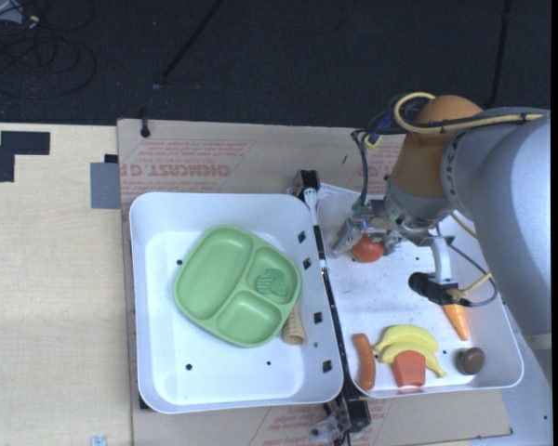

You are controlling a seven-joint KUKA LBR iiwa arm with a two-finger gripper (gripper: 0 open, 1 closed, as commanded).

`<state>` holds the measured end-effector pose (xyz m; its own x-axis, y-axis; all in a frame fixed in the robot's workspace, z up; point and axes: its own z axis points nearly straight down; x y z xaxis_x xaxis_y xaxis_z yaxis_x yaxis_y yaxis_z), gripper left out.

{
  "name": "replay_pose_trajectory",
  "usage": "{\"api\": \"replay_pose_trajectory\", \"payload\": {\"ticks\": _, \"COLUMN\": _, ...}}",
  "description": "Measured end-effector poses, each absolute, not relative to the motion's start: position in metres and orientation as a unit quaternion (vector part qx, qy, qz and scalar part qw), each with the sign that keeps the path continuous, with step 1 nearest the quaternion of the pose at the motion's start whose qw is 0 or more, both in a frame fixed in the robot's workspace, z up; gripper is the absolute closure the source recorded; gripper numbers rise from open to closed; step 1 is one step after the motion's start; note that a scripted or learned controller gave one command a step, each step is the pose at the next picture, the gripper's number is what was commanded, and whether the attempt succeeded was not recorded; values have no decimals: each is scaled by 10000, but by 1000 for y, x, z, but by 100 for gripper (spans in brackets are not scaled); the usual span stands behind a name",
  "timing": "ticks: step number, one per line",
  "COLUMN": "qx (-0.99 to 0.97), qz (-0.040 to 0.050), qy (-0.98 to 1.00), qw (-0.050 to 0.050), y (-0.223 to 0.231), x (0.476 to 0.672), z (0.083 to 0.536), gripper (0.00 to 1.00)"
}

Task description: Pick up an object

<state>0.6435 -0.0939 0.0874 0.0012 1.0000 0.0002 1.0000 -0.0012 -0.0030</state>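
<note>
Two shallow white bins sit side by side: the left bin (pixel 158 360) holds a smooth green divided plate (pixel 237 284) with a cone (pixel 293 328) beside it. In the right bin (pixel 511 360), the gripper (pixel 369 242) is closed around a round red tomato (pixel 366 248) near the far left wall. A sausage (pixel 364 360), banana (pixel 409 340), red block (pixel 409 370), brown ball (pixel 471 360) and carrot (pixel 458 320) line the near edge, leaving open floor mid-bin.

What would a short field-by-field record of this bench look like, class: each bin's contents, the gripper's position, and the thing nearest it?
left bin: green divided plate; ice-cream cone against the plate's lower right edge
right bin: red tomato-like item, sausage, banana, red block, carrot, brown round item
gripper: over the right bin's upper left part
nearest thing: red tomato-like item, directly at the gripper
grasp: cannot tell
</note>
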Motion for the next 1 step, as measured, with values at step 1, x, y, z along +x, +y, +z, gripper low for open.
{"api": "replay_pose_trajectory", "payload": {"ticks": 1, "qx": -7067, "qz": 45, "qy": -7075, "qw": 41, "y": -95, "x": 642, "z": 97, "gripper": 100}}
